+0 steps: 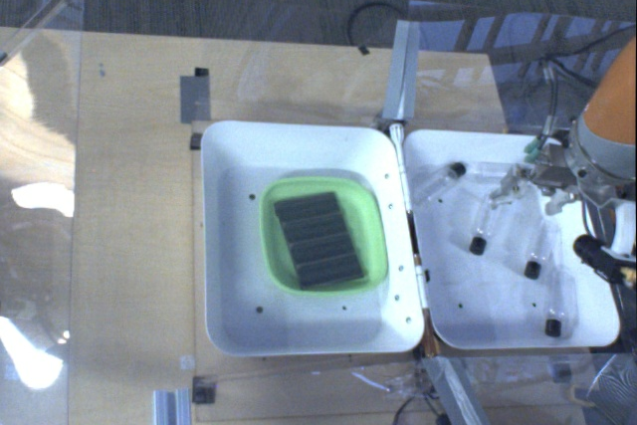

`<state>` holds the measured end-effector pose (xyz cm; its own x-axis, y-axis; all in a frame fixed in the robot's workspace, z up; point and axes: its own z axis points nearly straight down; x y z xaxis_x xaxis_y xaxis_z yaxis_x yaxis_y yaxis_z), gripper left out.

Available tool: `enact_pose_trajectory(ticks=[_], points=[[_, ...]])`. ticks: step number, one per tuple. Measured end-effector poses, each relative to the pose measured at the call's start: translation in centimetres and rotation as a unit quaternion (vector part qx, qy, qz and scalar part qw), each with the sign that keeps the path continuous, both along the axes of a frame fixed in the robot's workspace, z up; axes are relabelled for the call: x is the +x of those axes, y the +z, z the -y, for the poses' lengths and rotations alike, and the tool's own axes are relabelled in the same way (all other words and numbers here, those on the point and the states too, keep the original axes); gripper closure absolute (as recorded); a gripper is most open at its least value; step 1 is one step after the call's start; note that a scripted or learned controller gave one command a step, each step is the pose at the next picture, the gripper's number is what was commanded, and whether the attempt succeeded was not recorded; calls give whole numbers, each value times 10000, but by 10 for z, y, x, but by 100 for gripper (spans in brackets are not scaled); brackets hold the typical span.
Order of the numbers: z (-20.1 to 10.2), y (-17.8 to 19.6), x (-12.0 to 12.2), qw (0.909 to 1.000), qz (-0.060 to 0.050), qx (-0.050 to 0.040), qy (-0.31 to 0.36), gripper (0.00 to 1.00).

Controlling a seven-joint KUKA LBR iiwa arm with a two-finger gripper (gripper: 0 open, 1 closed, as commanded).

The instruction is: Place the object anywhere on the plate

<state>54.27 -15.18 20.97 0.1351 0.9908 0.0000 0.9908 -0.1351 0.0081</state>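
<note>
Already dark block (318, 239) sits mid-plate (274, 214).

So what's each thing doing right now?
Dark ridged block: lying flat on the plate.
Green plate: sitting in the left bin.
Clear tubes with black caps: lying scattered in the right bin.
Gripper: over the right bin, nothing seen in it.

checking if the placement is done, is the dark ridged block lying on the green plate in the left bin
Yes, the dark ridged block lies flat on the green plate in the left bin.
</note>
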Motion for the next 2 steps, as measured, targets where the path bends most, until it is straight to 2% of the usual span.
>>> enact_pose_trajectory(ticks=[1, 2], points=[[45, 49, -11, 9995, 2, -9, -326, 0], [-44, 72, -48, 9975, -4, 8, -710, 0]])
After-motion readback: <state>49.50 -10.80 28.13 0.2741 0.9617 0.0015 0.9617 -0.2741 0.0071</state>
